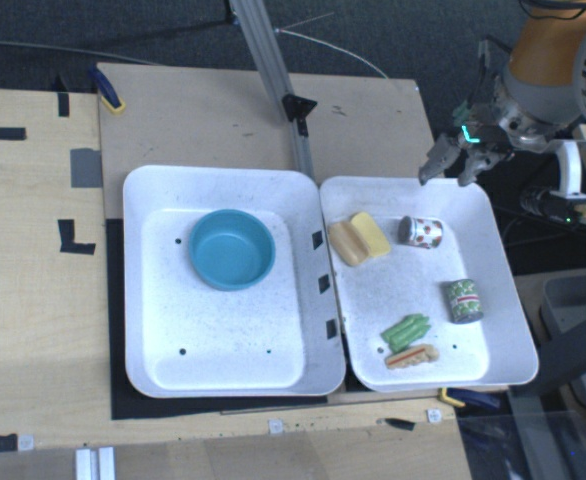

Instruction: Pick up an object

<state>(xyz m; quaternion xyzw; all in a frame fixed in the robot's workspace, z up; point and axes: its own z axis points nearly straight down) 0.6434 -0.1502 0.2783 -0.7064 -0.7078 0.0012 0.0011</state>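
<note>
Hovering over the right white bin's (pixel 508 298) far rim, the claw (pixel 451 167) has fingers spread, nothing between them. Nearest target: small white red-dotted cup (pixel 422 232) on its side, just below-left of claw, long axis crosswise.

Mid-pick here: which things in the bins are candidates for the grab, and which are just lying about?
Candidates, right bin: yellow sponge, small cup, green can, green beans, carrot piece; gripper hangs above the rim.
Lying about: blue bowl, left bin.
</note>
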